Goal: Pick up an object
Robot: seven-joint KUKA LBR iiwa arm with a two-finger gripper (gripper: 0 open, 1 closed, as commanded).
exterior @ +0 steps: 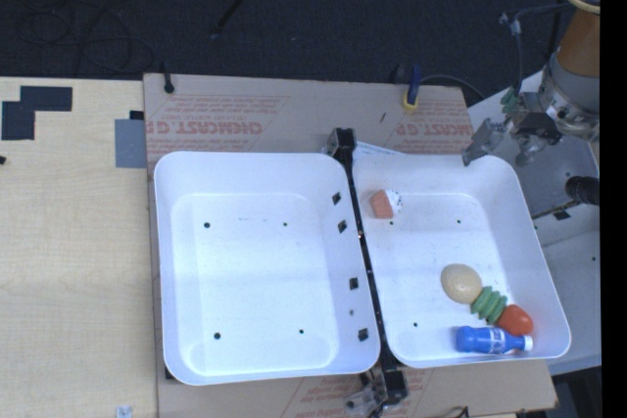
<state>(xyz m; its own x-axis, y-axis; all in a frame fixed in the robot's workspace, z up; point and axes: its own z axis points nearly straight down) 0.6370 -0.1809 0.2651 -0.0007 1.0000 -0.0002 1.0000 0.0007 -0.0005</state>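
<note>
The right bin (509, 186) holds several small objects. A pink-orange block (380, 204) with a white scrap beside it lies near the bin's back left. A beige egg-shaped piece (460, 283), a green ridged toy (488, 302), a red-orange ball (516, 319) and a blue bottle (488, 340) on its side cluster at the front right. My gripper (506, 138) hangs above the bin's back right corner, well away from all of them. Its fingers stand open with nothing between them.
The left bin (186, 210) sits beside the right one, parted by a black divider (358, 250). Both rest on a cardboard sheet (255, 117). A yellow clip (412, 97) and cables lie behind the bins. A pale wooden bench top (69, 259) spreads to the left.
</note>
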